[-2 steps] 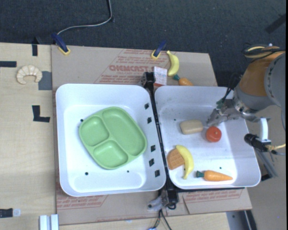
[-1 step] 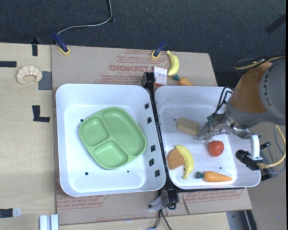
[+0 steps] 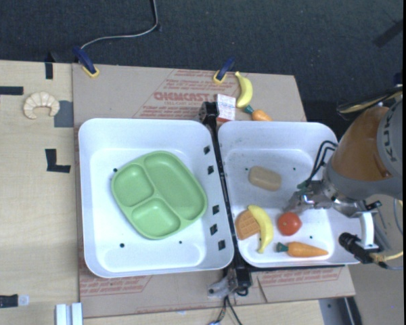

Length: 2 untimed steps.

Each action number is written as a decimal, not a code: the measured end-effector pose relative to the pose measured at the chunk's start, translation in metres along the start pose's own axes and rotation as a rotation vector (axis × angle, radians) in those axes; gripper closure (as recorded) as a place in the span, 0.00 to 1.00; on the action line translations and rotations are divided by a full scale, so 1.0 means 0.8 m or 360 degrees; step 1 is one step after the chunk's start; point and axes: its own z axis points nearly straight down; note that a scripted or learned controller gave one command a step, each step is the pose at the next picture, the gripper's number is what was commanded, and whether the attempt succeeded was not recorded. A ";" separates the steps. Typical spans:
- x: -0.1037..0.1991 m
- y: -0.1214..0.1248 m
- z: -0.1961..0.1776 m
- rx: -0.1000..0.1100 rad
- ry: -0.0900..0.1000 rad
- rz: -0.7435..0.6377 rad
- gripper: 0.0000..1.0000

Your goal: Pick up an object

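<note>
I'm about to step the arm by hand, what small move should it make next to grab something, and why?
Probably lower the gripper slightly onto the tomato, the nearest item, just below-left of it in the right bin. The banana and carrot lie farther off. Nothing shows between its fingers.

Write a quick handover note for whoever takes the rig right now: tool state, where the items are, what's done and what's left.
Tool: low in the right bin, just above the tomato; grip state unclear, nothing seen held.
Right bin: tan bread piece, banana, waffle piece, tomato, carrot.
Left bin: green divided plate.
Done: no pick yet.
Left: grasp and lift one item; the tomato looks nearest.
</note>
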 end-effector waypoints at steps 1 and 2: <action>0.040 -0.034 0.003 -0.0016 -0.0007 0.0002 0.00; 0.041 -0.034 -0.009 -0.0016 -0.0005 0.0001 1.00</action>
